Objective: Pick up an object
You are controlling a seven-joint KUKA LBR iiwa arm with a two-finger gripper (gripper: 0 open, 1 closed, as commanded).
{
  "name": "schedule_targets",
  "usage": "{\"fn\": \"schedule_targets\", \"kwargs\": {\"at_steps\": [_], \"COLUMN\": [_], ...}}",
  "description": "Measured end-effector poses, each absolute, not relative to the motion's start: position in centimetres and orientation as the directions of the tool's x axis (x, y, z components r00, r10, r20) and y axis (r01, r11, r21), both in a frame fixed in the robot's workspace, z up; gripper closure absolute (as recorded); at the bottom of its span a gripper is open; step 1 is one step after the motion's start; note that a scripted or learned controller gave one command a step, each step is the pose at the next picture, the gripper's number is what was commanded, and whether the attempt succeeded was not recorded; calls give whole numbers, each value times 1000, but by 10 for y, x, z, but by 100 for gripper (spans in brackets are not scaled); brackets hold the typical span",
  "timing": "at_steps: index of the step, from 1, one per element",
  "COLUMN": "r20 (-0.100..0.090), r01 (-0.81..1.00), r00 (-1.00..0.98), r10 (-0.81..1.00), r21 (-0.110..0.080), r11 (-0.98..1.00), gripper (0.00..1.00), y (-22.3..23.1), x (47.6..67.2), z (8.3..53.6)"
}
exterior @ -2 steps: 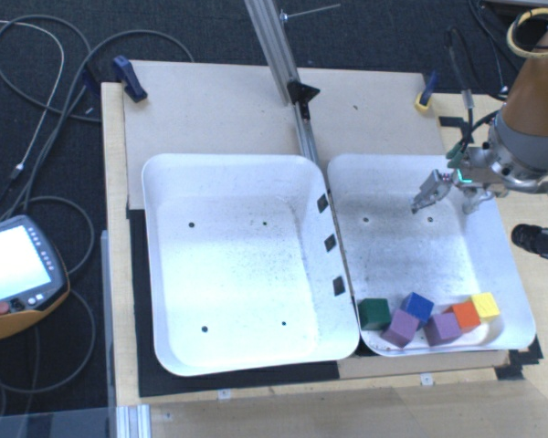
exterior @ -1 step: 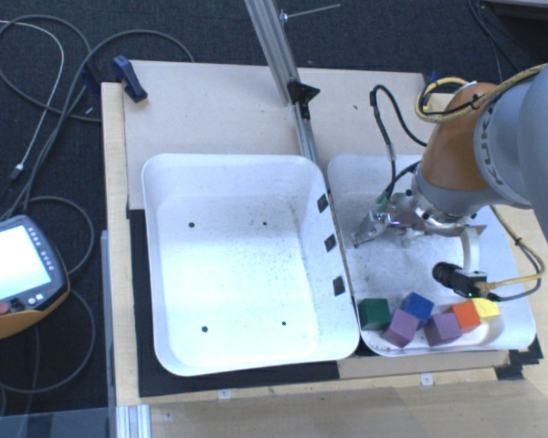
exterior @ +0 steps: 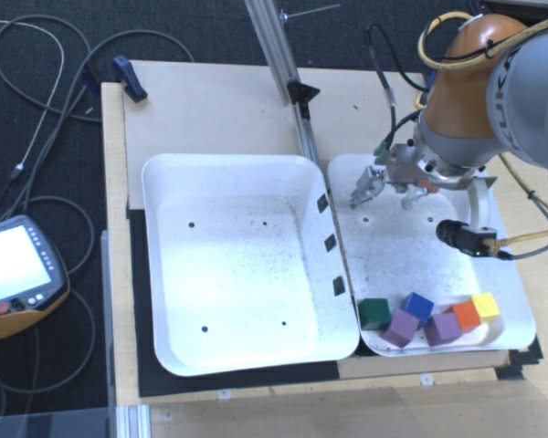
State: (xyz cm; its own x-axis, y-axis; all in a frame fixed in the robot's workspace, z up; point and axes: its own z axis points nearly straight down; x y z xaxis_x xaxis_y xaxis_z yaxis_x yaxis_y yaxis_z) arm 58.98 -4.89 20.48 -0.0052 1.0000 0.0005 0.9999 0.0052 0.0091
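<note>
The pincer (exterior: 365, 192) is hanging over the far end of the right bin (exterior: 384, 254), and whether it is spread or pressed together I cannot tell. Well apart from it, along the bin's near edge, a green cube (exterior: 375, 313), two purple cubes (exterior: 403, 327), a blue cube (exterior: 418, 306), an orange cube (exterior: 466, 315) and a yellow cube (exterior: 485, 305) are lying clustered

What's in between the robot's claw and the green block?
Nothing but bare white bin floor. In the camera view, the claw hangs over the right bin's far end, and the green block sits at the near edge.
</note>
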Motion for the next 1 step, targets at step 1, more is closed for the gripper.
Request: {"fn": "schedule_targets", "kwargs": {"at_steps": [1], "r20": [1], "r01": [1000], "r00": [5], "r10": [1000], "r21": [-12], "r11": [-5], "gripper": [0], "y": [-90], "x": [547], "z": [125]}}
